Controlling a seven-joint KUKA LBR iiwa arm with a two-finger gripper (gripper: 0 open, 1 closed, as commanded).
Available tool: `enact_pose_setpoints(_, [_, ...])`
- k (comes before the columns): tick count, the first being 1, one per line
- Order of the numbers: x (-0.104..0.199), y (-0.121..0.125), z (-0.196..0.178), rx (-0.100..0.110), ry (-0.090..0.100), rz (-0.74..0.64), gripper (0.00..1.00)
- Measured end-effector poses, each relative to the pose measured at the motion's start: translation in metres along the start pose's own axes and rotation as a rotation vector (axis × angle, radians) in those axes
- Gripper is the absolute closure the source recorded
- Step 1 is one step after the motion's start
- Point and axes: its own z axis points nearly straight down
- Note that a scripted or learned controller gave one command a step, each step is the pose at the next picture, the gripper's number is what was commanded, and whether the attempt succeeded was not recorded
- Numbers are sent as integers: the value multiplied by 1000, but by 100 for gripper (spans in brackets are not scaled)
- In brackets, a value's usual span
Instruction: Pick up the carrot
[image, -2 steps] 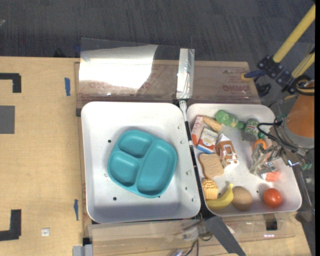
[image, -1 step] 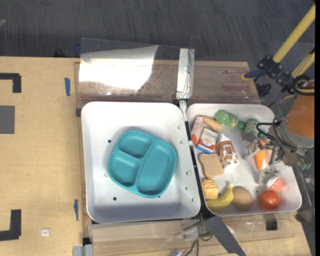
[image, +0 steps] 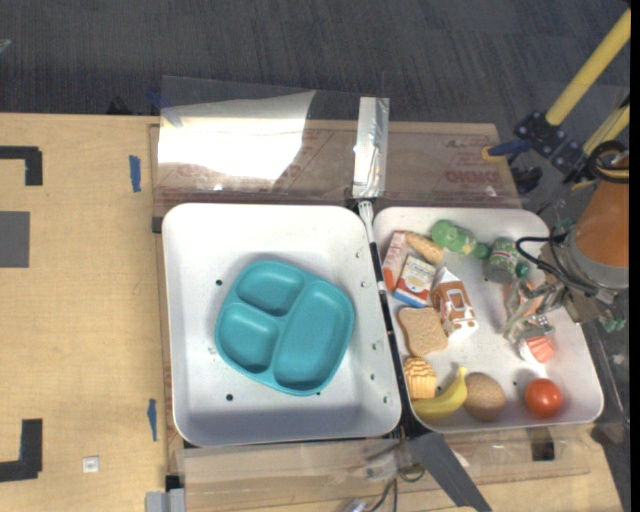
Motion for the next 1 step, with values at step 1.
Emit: enact_pose_setpoints(1, [-46, 69, 12, -8, 9, -25, 100])
